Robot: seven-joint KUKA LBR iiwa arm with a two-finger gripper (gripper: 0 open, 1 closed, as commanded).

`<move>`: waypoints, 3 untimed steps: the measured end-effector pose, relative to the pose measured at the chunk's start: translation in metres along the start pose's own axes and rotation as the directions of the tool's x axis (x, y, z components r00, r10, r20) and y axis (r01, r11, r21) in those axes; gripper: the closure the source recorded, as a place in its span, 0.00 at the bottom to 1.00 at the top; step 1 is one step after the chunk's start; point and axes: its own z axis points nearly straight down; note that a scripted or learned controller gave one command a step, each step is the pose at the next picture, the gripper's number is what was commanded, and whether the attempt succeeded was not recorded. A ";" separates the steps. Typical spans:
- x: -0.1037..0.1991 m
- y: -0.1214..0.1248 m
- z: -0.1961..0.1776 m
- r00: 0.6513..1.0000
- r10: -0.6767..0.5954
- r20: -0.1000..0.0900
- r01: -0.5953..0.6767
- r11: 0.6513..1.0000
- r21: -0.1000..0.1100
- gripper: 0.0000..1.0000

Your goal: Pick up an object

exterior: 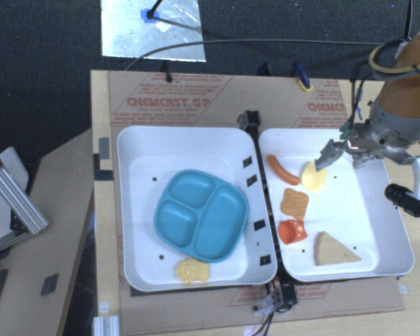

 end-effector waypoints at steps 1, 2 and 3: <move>0.002 0.002 0.062 1.000 0.002 0.000 -0.002 1.000 0.003 0.00; 0.012 0.000 0.117 1.000 0.003 -0.001 -0.003 1.000 0.003 0.00; 0.012 0.001 0.152 1.000 0.004 -0.001 -0.004 1.000 -0.002 0.00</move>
